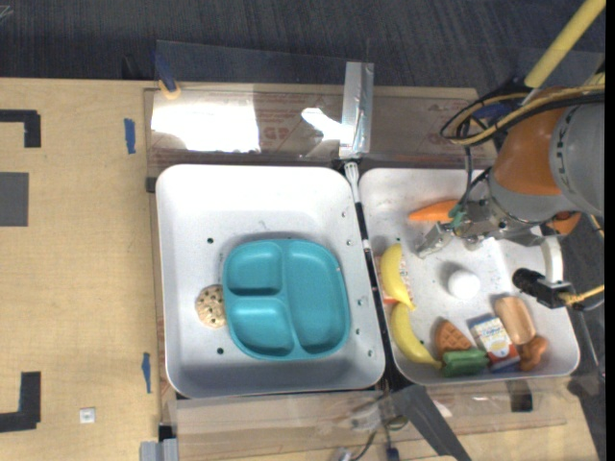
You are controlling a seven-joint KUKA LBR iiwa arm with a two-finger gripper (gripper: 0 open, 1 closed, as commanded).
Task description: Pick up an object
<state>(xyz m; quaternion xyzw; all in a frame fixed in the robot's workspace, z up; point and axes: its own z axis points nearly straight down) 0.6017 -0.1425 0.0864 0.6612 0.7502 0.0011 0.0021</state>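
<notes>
My gripper (434,238) reaches into the right bin (562,358) from the right, low over its upper left part. An orange carrot (430,212) lies just above and beside the gripper tip, close to it; I cannot tell whether they touch. A white egg-like ball (463,283) rests below the gripper. A yellow banana (396,301) runs along the bin's left wall. Along the front lie a brown bread piece (450,336), a green block (463,360), a small carton (490,335) and a hot dog (517,319).
The left bin (183,257) holds a teal divided plate (285,298) with a cookie (209,305) at its left side. The arm's orange band (527,157) and cables hang over the right bin's upper right corner. A black part (534,283) juts in from the right.
</notes>
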